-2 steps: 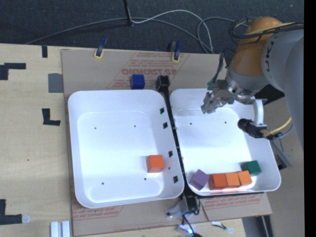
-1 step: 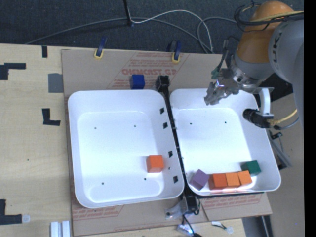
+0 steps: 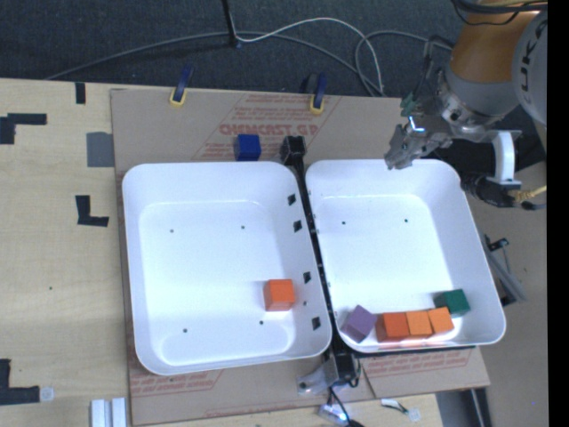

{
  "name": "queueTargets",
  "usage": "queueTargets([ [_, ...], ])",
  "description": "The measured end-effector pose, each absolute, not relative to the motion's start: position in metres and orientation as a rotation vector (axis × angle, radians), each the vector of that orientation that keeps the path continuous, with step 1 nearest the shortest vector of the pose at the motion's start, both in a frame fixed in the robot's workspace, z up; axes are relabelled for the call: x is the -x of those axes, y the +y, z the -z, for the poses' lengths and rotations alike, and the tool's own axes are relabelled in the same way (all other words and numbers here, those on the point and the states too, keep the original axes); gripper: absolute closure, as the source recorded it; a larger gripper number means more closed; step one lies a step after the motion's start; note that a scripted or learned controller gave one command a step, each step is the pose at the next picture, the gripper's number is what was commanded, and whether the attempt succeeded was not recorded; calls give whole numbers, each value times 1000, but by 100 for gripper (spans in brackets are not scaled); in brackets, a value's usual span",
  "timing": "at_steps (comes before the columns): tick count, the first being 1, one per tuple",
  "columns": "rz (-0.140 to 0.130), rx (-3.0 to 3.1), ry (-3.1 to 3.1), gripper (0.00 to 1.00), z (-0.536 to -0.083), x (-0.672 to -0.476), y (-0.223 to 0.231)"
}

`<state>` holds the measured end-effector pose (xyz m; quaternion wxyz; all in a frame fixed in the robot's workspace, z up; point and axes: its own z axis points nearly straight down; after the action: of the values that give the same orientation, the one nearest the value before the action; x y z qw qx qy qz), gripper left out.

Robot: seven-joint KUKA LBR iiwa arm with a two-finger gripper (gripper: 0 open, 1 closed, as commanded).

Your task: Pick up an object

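Two bins: jaws (image 3: 402, 154), grip unclear, over right bin's (image 3: 471, 207) far rim; five blocks (image 3: 409, 324) along its near wall

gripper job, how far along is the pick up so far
Nothing looks picked yet. The grey two-finger gripper hangs above the far rim of the right white bin, apart from every block. The purple cube, the orange blocks and the green cube lie along its near wall; one orange cube sits in the left white bin. Reaching, grasping and lifting remain.
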<state>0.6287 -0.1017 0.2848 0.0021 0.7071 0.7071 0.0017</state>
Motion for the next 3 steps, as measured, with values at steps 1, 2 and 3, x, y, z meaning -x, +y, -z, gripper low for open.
queueTargets([
  [1,1,-2220,2225,100,-273,-597,-64],
  [2,2,-2219,2227,100,-251,-576,-16],
  [3,0,-2217,2228,100,-250,-552,38],
])
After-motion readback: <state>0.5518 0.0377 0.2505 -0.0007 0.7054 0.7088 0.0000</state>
